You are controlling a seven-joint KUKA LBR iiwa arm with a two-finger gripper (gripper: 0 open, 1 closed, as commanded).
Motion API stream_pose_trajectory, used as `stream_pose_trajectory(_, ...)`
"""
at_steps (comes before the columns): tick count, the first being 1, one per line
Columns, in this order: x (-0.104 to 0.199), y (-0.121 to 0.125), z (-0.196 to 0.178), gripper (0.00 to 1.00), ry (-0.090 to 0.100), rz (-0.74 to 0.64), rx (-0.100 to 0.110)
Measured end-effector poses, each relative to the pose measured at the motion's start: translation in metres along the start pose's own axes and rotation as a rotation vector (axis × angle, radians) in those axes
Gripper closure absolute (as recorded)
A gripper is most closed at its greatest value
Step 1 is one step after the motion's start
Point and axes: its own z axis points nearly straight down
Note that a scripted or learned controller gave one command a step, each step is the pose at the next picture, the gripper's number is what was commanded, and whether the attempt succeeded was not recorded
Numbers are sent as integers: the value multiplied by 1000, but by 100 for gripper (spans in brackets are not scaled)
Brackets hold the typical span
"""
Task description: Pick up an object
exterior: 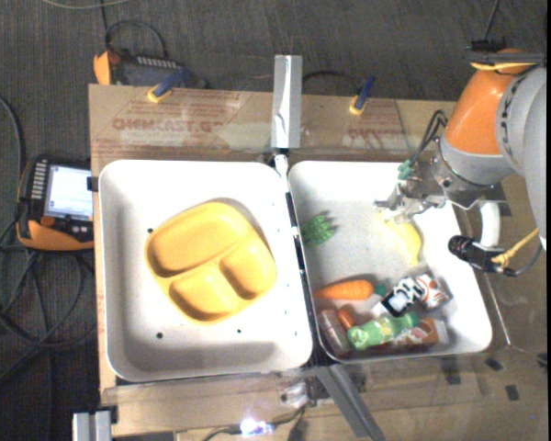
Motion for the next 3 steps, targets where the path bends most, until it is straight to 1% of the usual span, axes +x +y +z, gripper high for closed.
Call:
stream_pose_trajectory(1,-1,0,0,0,-2,1,0)
stream_pose_trajectory(2,-34,22,75,0,-1,-116,0)
stream_pose_trajectory(3,-34,21,66,100,-4,-117,3)
